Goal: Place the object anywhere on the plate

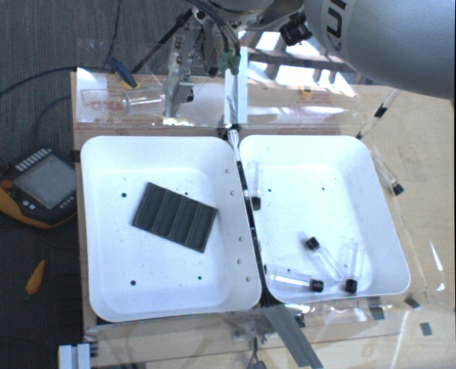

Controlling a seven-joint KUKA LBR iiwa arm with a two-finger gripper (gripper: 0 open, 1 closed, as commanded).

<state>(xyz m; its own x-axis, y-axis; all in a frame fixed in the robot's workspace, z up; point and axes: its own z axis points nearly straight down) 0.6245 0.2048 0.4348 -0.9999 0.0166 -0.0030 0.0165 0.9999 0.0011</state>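
Clear black-capped tubes [324, 258] lie mostly in the near part of the right bin [370, 160], on mixed slants. The dark ribbed plate [174, 217] lies in the left bin [112, 283]. The gripper [179, 91] hangs beyond the bins' far edge, so the tubes lie well off toward near-right; can't tell if it's open or holding anything.

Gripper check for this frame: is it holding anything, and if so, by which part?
Nothing is held. The gripper is above the bench beyond the bins; the vials lie in the right bin, the dark plate in the left.
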